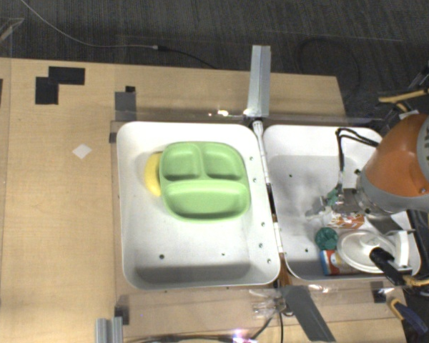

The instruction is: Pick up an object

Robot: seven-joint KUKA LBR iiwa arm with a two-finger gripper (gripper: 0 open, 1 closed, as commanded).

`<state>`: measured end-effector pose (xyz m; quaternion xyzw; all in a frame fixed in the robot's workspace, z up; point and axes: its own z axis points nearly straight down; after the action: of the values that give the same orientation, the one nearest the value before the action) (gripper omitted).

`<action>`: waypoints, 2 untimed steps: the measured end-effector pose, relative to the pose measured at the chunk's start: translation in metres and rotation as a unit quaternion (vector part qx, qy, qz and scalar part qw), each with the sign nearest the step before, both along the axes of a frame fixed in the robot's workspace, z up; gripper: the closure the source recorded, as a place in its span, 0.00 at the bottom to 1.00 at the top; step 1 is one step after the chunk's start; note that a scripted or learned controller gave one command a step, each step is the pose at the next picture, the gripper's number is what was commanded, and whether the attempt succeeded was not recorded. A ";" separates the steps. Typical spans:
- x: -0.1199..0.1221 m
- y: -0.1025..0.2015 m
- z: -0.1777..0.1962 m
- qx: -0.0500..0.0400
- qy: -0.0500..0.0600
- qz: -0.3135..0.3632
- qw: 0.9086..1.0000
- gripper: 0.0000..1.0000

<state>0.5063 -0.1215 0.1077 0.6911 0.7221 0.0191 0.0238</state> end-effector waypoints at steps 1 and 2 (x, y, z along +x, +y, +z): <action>0.000 -0.002 0.000 0.000 0.000 0.003 1.000 0.00; 0.025 0.019 0.054 0.002 0.028 0.011 1.000 0.00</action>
<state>0.5316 -0.1025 0.1619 0.6835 0.7300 0.0014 0.0020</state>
